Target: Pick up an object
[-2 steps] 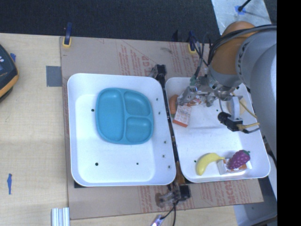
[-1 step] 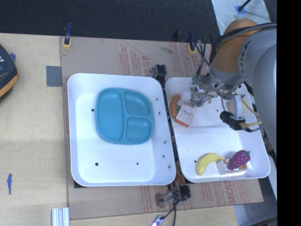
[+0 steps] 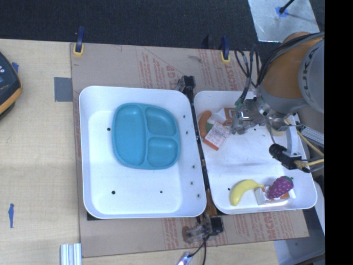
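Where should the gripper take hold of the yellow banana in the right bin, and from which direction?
Probably at the middle of the banana, from straight above, fingers closing across its narrow width. It lies flat on the right bin floor, curved, near the front wall; the grapes lie just beside its right end, so avoid that end.

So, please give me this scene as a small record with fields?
left bin: holds a blue divided plate
right bin: holds a banana, purple grapes, a hot dog and a packet
gripper: over the right bin's far part, beside the packet
held: nothing seen between the fingers
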You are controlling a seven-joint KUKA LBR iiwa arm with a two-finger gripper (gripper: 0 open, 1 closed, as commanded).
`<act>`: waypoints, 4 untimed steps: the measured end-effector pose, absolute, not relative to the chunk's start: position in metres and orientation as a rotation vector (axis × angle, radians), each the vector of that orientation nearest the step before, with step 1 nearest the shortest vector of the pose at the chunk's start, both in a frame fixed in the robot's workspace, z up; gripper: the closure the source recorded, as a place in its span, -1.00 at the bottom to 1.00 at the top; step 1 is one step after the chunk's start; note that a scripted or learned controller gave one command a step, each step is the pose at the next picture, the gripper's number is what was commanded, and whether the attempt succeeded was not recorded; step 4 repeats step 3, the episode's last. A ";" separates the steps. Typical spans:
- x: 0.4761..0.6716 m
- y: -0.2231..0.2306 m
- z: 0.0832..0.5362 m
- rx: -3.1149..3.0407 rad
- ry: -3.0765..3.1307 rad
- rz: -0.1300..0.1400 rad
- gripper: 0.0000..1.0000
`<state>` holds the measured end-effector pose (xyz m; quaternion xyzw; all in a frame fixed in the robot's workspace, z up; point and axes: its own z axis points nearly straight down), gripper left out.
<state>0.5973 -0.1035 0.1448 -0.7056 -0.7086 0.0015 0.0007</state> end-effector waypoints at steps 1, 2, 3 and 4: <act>0.584 -0.133 0.091 -2.215 -2.223 0.007 1.00; 0.561 -0.071 0.193 -2.214 -2.228 0.000 1.00; 0.611 -0.130 0.240 -2.220 -2.224 0.002 1.00; 0.611 -0.130 0.240 -2.220 -2.224 0.002 1.00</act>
